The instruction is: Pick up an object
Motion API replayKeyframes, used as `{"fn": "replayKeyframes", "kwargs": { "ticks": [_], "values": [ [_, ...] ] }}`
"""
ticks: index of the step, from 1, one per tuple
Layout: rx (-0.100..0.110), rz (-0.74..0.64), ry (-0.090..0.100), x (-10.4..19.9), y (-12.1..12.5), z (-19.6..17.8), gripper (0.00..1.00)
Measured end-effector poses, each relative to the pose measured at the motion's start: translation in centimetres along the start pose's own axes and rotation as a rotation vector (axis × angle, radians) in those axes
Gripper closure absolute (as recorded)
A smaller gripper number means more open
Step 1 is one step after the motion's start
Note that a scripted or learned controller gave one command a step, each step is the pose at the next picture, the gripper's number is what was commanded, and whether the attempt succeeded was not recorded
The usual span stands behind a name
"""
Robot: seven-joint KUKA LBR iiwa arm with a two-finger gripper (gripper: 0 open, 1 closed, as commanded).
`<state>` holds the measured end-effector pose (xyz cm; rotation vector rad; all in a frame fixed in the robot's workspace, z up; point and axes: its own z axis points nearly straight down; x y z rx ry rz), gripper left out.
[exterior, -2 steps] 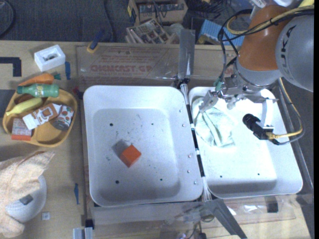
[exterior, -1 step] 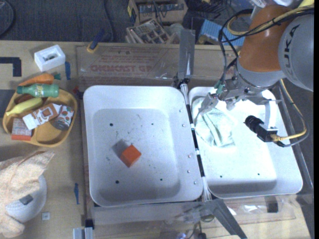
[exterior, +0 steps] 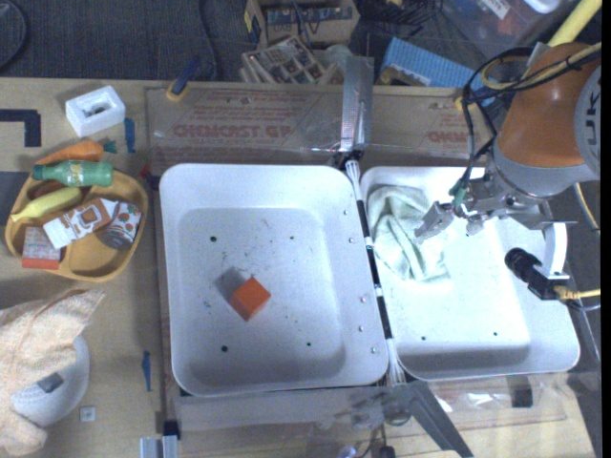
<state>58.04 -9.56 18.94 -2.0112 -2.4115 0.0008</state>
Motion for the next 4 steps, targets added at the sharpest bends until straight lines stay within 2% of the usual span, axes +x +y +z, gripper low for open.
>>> {"fn": "replayKeyframes", "kwargs": {
  "ticks": [1,2,3,4],
  "values": [
    [-0.014,0.032,-0.004,-2.3,-1.6,9.9,0.00],
    [-0.019,0.036,-0.005,-2.4,-1.5,8.8,1.00],
    [-0.002,0.044,-0.002,-1.8,1.4,4.9,1.00],
    [-0.003,0.037,-0.002,0.4,3.0,0.5,1.00]
  ]
}}
